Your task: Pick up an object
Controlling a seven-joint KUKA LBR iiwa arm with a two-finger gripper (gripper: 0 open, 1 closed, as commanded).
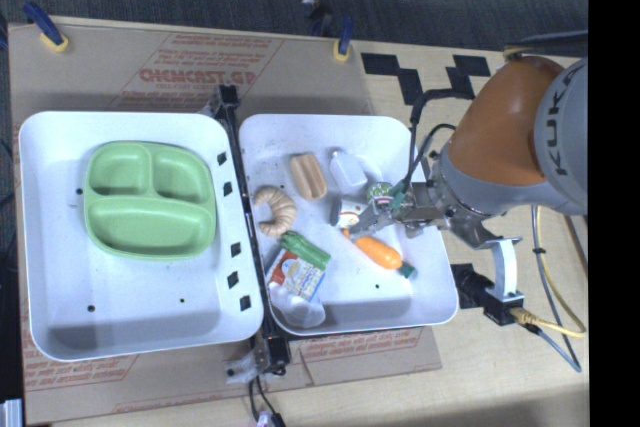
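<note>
While fingers [362,215] unreadable: one green tray [150,198], roughly six items, right bin [262,137].

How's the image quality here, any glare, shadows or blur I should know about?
Camera view: lighting is even and soft; the white bins look bright but show no hard glare. Faint shadows lie along the left bin's lower wall. The picture is slightly soft overall, so the small items near the gripper, beside the carrot, blur together.
</note>
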